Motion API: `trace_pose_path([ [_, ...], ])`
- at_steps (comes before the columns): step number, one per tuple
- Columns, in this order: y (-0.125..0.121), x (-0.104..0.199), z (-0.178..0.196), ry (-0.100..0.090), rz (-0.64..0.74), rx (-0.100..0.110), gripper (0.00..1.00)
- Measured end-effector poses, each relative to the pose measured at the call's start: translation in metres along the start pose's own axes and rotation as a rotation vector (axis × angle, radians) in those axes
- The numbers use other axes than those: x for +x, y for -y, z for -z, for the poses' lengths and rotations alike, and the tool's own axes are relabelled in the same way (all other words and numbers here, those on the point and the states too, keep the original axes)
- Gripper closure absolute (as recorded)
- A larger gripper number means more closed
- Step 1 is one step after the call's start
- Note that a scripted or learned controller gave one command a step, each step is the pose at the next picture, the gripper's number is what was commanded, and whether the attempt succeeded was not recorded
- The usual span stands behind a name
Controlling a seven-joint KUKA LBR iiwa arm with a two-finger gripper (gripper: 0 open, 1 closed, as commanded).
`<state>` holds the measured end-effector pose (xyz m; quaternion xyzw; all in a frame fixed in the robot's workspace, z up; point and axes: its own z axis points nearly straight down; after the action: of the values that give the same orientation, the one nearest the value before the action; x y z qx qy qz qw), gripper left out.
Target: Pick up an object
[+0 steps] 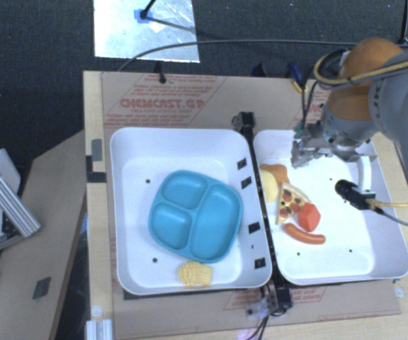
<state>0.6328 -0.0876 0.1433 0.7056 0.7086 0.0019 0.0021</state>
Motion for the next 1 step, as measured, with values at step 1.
trace_pose_path([
  [1, -0.0052, 0.0021, 0.0447, 0.000, 0.001, -0.001, 1.00],
])
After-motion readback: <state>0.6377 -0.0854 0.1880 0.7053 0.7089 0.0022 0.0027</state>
